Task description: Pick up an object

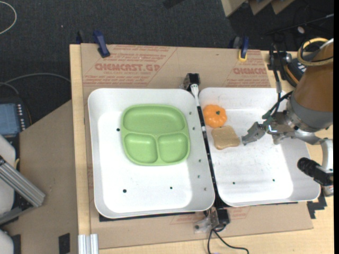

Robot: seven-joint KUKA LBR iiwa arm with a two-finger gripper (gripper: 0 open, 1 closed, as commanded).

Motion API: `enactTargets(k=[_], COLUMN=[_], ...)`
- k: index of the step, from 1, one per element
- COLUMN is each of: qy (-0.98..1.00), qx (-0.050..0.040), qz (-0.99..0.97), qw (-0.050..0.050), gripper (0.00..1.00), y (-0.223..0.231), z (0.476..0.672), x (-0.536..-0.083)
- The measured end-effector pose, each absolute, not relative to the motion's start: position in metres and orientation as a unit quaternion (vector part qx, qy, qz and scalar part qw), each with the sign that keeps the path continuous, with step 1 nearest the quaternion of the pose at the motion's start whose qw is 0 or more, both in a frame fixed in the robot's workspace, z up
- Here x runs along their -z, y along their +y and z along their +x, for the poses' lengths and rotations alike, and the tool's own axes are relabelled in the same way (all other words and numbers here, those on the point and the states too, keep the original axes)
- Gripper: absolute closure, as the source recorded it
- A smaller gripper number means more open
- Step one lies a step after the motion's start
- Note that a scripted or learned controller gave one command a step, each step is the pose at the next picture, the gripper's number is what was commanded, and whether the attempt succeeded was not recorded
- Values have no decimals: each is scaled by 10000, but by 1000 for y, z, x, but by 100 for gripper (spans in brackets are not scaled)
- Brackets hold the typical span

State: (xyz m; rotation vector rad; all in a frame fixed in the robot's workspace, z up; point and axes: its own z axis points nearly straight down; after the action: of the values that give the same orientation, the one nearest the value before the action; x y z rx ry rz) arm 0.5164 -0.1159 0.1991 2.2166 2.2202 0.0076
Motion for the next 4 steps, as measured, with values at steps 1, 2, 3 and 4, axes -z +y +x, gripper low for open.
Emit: enactTargets(k=[1, 2, 3, 4], qy=[7054, 7089, 7062, 7090], qx=[20, -11, 15, -60], qz=[7088, 7053, 7080, 7051], qw=[-28, 16, -35, 66], gripper=[0, 0, 0, 0], y=[-172, -134, -131, -88], z=[510, 557, 500, 482], x=[-87, -84, -84, -273])
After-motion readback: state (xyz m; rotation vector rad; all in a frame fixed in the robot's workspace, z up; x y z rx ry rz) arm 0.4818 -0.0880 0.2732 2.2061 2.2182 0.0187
